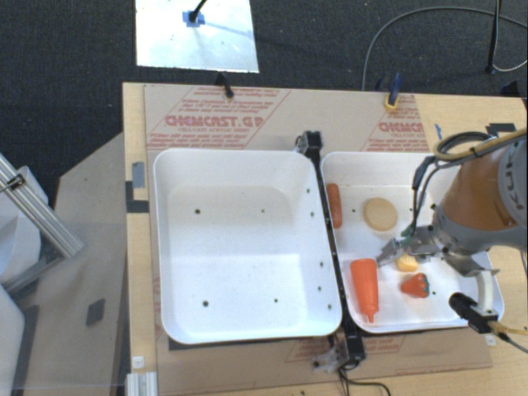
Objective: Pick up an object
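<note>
Down in the right-hand white bin, the grey gripper sits just left of a small yellow lump, touching it; I cannot tell its state.

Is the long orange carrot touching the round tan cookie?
Apart. The camera view shows bare white bin floor between the long orange carrot and the round tan cookie, which lies farther back.

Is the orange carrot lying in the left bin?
No, the carrot lies in the right bin, near the divider.
</note>
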Available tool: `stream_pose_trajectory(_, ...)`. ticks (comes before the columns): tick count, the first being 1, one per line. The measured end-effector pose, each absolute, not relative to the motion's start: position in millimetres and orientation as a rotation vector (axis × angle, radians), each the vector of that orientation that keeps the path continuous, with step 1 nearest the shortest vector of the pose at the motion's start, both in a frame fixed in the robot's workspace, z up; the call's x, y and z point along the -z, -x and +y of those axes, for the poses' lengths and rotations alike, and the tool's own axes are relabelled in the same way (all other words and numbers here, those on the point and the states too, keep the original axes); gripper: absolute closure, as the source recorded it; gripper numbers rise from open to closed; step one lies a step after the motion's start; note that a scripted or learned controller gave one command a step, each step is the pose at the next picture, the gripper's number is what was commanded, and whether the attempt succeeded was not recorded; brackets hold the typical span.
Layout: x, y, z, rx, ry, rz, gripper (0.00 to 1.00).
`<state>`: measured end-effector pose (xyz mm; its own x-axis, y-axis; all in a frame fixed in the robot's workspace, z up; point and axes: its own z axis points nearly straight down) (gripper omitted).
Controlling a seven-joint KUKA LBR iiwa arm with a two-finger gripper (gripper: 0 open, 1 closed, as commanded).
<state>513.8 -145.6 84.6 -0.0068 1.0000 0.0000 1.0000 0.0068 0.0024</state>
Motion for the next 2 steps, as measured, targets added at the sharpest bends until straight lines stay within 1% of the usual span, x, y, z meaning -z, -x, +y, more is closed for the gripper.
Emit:
stream_pose_trajectory(1, -96, -514.3, -147, -0.005, -2.214, 2.224, 1.0)
stream_pose_trajectory(2, -189, -487.3, -56, -0.012, -2.205, 2.234, 1.0)
